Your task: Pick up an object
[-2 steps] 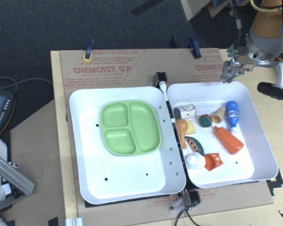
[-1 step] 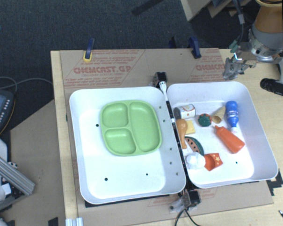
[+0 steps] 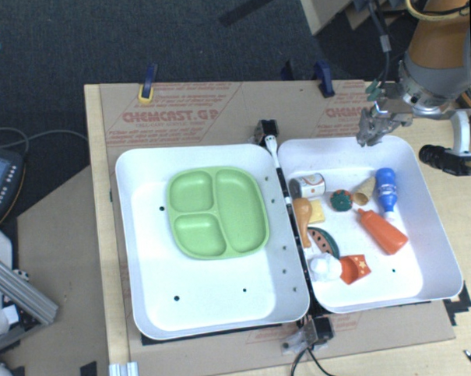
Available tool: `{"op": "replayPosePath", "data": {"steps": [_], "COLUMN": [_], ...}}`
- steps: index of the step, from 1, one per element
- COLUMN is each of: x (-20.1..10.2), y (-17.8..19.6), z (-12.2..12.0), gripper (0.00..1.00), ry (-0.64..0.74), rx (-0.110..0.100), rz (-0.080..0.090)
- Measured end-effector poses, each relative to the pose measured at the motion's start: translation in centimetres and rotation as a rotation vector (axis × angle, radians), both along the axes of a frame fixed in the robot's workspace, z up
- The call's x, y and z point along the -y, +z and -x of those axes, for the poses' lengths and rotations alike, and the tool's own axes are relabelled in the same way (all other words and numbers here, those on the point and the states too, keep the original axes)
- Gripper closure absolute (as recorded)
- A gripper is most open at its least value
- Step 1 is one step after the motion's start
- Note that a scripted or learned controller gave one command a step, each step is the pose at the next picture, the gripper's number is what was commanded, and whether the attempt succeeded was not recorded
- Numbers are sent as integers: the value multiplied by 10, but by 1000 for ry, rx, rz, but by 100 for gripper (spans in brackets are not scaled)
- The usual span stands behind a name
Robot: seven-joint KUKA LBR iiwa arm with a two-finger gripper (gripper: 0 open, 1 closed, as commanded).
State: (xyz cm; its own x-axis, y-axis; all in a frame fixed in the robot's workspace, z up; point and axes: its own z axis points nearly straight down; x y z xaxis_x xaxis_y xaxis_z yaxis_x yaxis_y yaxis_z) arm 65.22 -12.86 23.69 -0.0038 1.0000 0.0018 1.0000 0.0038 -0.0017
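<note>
Leftward, a green divided plate (image 3: 218,212) is seen lying flat in the left bin (image 3: 147,296); small toys, among them an orange bottle (image 3: 382,230) and a blue bottle (image 3: 386,188), are clustered in the right bin (image 3: 437,260). The gripper (image 3: 371,131) is poised above that bin's far rim, nothing seen between its fingers, their spacing not discernible, likely staged for a descent.

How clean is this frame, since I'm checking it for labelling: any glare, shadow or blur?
Camera view: even overhead light; the white bins are bright but not blown out, with only soft shadow along their walls. The green divided plate is sharp, and the blue bottle and orange bottle read clearly. The claw looks slightly soft.
</note>
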Motion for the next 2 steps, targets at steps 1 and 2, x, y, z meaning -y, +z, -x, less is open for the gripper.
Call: {"op": "replayPosePath", "data": {"steps": [1, 2], "x": [-48, -100], "y": [3, -11], "z": [35, 59], "gripper": [100, 100], "ry": [1, 1], "rx": [-1, -3], "rz": [-1, -1]}}
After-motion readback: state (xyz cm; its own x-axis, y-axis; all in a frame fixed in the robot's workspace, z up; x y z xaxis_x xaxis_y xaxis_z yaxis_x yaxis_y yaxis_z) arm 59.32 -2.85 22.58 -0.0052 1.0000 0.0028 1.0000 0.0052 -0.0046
